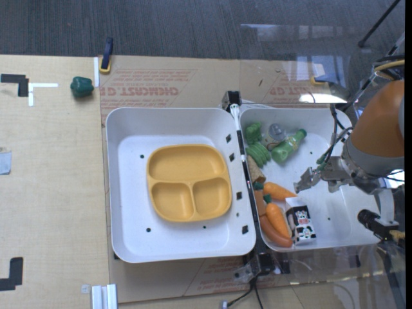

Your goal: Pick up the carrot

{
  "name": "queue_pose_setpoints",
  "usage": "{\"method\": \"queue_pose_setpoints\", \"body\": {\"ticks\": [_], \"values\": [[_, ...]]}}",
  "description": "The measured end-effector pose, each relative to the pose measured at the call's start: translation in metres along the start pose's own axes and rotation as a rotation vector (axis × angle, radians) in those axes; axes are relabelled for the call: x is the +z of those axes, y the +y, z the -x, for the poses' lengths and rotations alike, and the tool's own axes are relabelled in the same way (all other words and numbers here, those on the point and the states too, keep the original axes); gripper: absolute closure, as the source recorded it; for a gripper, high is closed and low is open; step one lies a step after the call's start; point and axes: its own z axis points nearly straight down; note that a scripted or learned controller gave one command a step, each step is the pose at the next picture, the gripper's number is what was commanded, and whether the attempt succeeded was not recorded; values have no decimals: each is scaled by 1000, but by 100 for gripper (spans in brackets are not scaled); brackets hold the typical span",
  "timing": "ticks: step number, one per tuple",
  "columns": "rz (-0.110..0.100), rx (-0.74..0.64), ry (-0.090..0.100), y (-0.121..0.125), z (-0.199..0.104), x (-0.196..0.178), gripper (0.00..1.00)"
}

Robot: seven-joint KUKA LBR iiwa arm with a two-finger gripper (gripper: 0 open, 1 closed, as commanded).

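Orange carrot (277, 219) lies in the right bin (335, 227), near its left wall, with a second orange piece (279, 190) just above it and a small black and white carton (300, 224) touching its right side. Green vegetables (259, 152) and a green bottle (288, 145) are further up. The end effector (306, 179) hangs over the bin, right of the carrot, apart from it; whether it is open or closed, I cannot tell. A yellow divided plate (188, 181) sits in the left bin (122, 192).
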Motion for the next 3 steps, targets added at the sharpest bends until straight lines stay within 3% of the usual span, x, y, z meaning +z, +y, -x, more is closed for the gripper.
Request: {"method": "queue_pose_setpoints", "body": {"ticks": [1,2,3], "values": [[27,-157,-12,-13,-46,36,0],[1,84,-2,65,-45,40,0],[-1,79,-4,64,-45,32,100]]}}
